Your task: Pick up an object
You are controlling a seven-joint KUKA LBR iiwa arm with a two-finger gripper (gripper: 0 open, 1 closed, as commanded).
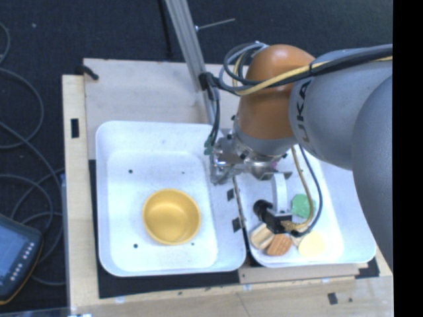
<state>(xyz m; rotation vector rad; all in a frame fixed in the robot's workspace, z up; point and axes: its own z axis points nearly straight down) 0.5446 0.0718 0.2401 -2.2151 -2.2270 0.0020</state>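
Four small things bunched at near end of right bin [357, 240]: tan piece [260, 235], orange piece [279, 244] touching it, pale yellow piece [312, 244] just beside, green piece [301, 205] a little farther back. Alone in left bin [152, 147], upright: yellow bowl [172, 215]. Beyond, gripper [221, 167] over the divide between bins; state of jaws cannot be told (hidden under wrist). Judgement: choose the bowl's rim or the green piece, come down straight, close only once low around it.

We see bright, even light from above: the left white bin [115, 150] nearly washes out, the floor [39, 32] is dark. Shadows are soft, the orange band [271, 91] gleams dully, detail slightly blurred.
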